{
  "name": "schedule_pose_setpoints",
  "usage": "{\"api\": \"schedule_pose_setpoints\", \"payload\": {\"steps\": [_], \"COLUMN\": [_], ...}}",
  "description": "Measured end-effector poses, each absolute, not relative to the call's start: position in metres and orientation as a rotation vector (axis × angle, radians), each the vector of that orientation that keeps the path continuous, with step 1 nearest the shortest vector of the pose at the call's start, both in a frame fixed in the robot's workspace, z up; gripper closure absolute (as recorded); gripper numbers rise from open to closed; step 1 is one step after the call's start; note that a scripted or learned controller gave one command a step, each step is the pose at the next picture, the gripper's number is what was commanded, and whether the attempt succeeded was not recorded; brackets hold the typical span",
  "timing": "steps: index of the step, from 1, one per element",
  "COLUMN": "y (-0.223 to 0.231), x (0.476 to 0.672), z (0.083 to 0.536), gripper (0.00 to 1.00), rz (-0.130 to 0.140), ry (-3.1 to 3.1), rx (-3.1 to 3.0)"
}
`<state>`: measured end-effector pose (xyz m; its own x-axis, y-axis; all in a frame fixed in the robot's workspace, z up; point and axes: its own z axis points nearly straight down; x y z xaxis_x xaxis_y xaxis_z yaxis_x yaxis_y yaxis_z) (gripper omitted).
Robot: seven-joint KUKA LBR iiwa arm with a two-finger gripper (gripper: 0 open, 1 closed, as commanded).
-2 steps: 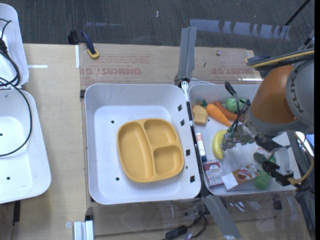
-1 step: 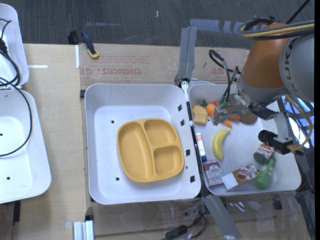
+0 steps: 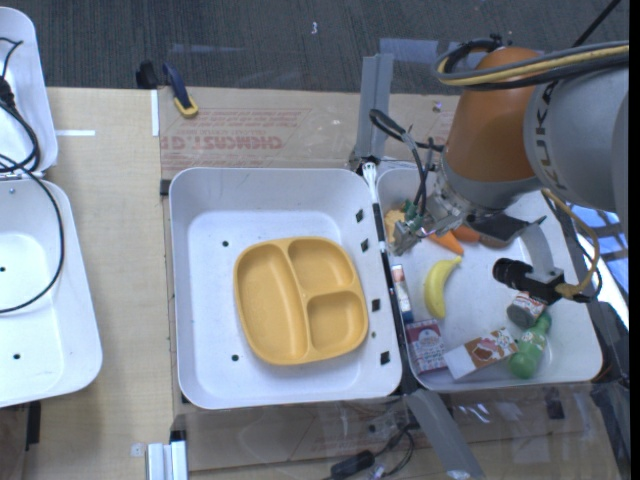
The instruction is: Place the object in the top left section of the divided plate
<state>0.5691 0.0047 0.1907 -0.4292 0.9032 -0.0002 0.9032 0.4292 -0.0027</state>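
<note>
While above pincer (image 3: 410, 230), KUKA on arm (image 3: 590, 133)

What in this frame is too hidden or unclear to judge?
- Gripper: the wrist and cables cover it in the camera view, so its finger state is unreadable.
- Carrot: partly under the arm; contact with it unclear.
- Items beside the banana: labels too small to read.
</note>
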Motion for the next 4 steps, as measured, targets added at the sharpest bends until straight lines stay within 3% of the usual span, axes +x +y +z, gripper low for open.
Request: {"api": "schedule_pose_setpoints", "payload": {"steps": [1, 2, 3, 4], "y": [0.086, -0.001, -0.097, -0.047], "x": [0.505, 0.495, 0.547, 0.571], "z": [0.234, 0.27, 0.355, 0.271], "gripper": [1.0, 1.0, 1.0, 1.0], "rz": [0.003, 0.0, 0.004, 0.005], "ry": [-2.619, -2.484, -2.384, -2.413], "rx": [-1.734, -1.928, -2.048, -2.009]}}
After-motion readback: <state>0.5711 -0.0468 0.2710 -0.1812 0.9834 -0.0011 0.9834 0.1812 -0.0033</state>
